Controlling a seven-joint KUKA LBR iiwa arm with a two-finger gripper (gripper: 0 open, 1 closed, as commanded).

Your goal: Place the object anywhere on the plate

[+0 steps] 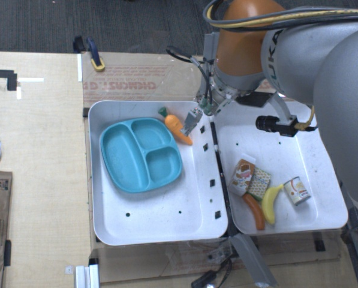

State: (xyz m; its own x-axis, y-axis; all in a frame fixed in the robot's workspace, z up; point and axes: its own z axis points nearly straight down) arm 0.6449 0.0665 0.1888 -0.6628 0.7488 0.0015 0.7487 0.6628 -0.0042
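A blue three-compartment plate [141, 155] lies in the left bin [161, 221]. A toy carrot [177, 128] with a green top lies just off the plate's upper right rim, its leafy end toward the bin's back wall. My gripper [192, 120] hangs low over the carrot's right end, close to the divide between the two bins. The wrist and orange band hide how it meets the carrot.
The right bin [310, 155] holds a snack packet [249, 179], a yellow banana [270, 203], a red-orange sausage-like toy [255, 212] and a small can [297, 191]. The arm covers that bin's back right. A cardboard sheet [137, 80] lies behind the bins.
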